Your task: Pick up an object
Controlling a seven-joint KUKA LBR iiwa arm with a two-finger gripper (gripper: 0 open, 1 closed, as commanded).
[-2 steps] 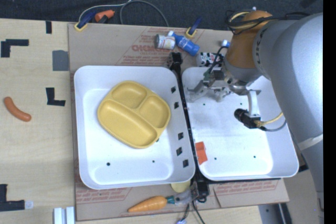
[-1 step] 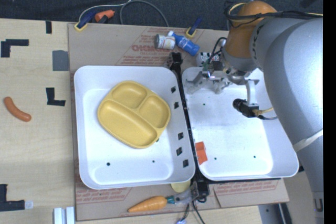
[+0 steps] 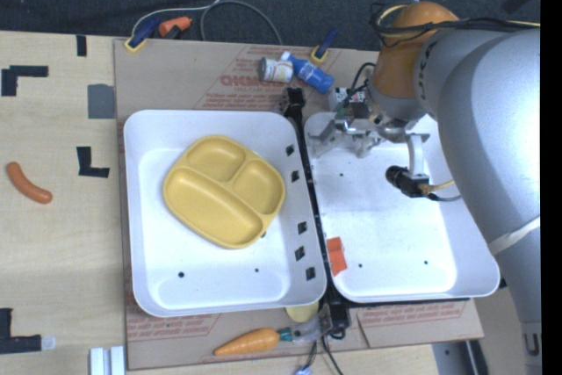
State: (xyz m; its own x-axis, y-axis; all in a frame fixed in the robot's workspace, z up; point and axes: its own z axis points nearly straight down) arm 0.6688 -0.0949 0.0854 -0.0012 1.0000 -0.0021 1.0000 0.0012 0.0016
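Hovering at the top-left corner of the right bin [image 3: 439, 277]: the jaws [image 3: 351, 132] sit low over the white floor, close to the divider between the two bins. Mechanism is a tangle of metal and cable from this angle, so I cannot tell how far open they are, and nothing visible is held between them.

Step, as I read it: still the approach/search phase, no grasp made. The only loose item in the right bin is a small orange block [image 3: 335, 256], down against the left wall near the front edge, well apart from the jaws. Next move would call for travelling along that wall toward the front, then descending with clearance from the rim; the block sits tight to the wall, so finger placement looks awkward.

Alternative target: yellow divided plate [image 3: 226, 189] lying flat in the left bin [image 3: 149, 277]. Wide and shallow, probably hard to pinch.

Outside the bins, on the table [image 3: 53, 277]:
- blue-and-white bottle [image 3: 299, 70] behind the bins, near the arm's wrist
- toy carrot [image 3: 250, 342] at the front edge
- sausage-like piece [image 3: 28, 183] far left
- orange-handled clamp [image 3: 162, 29] at the back

The arm's grey body [image 3: 492, 118] covers the right bin's right side.
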